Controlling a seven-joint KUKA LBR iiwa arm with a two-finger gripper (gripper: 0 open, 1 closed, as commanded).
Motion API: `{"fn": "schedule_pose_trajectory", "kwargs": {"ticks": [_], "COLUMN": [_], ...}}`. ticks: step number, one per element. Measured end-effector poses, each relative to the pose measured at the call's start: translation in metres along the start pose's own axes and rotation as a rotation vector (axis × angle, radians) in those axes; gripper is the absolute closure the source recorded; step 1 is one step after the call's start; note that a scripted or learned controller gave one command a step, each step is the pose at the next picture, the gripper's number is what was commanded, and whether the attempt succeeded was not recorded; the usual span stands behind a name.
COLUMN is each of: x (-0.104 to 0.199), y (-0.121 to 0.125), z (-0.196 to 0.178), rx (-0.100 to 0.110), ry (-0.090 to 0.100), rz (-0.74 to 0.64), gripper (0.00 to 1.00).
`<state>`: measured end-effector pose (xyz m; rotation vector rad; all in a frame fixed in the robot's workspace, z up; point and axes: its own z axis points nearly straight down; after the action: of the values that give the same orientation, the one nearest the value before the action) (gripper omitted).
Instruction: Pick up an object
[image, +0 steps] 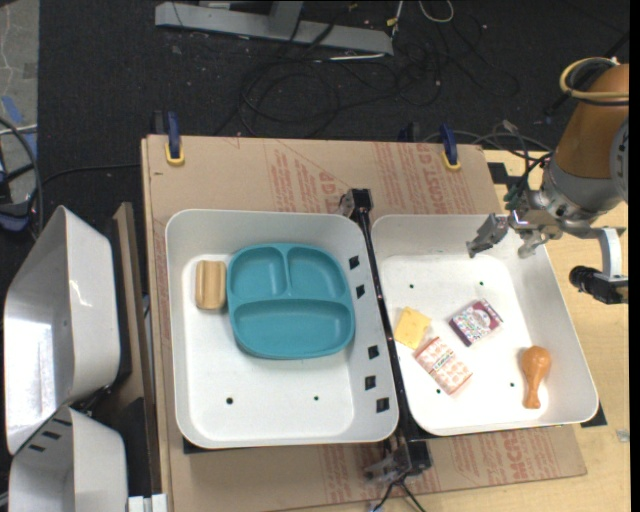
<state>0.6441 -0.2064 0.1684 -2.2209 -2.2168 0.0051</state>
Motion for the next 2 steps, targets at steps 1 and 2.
{"fn": "schedule_pose_trajectory", "kwargs": {"ticks": [1,2], "x": [0.003,0.002], "y": [0.002,0.004], "z": [0.064,0.049], "rx": [0.000,-0.008], "ry": [0.001,-0.002], "rz": [-0.004,-0.006], "gripper": [0.00,1.00]}}
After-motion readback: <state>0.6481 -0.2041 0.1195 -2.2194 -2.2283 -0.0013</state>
